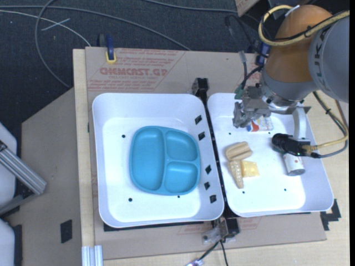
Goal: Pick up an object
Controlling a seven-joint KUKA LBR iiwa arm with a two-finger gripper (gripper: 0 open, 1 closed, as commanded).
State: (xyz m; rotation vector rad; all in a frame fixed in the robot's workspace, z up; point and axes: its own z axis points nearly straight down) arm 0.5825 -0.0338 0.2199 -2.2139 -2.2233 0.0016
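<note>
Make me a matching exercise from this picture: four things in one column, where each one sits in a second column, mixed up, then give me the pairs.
Things
1. blue divided plate
2. tan roll
3. gripper
4. blue clamp

Places
A. far edge of the bench
B. far part of the right bin, over a small red item
C. middle of the left bin
D. right bin, near the divide, beside a yellow piece

Pairs: 1-C, 2-D, 3-B, 4-A
</note>
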